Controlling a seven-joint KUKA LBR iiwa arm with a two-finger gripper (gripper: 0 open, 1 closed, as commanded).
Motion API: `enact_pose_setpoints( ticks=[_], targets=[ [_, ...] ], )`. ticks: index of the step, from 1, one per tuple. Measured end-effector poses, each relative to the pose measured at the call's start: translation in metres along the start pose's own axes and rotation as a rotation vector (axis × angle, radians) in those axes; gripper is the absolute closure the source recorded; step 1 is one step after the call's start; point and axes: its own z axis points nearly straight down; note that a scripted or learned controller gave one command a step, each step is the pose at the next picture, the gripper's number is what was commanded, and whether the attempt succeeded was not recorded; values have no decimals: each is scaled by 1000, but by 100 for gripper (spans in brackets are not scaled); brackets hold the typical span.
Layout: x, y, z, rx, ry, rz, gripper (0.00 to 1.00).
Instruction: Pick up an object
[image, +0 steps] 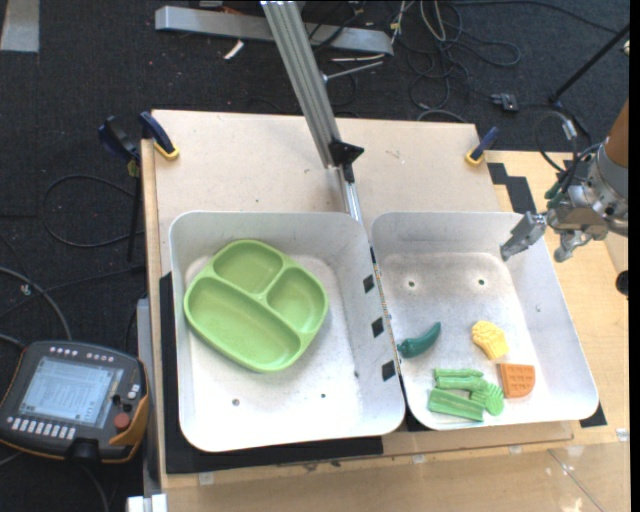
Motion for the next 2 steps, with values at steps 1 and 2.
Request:
enact_pose_setpoints(
  ticks=[1, 2],
  targets=[
    [0, 1, -10, -2, -1, -4, 100],
    [38, 62, 15, -4, 0, -4, 100]
  ],
)
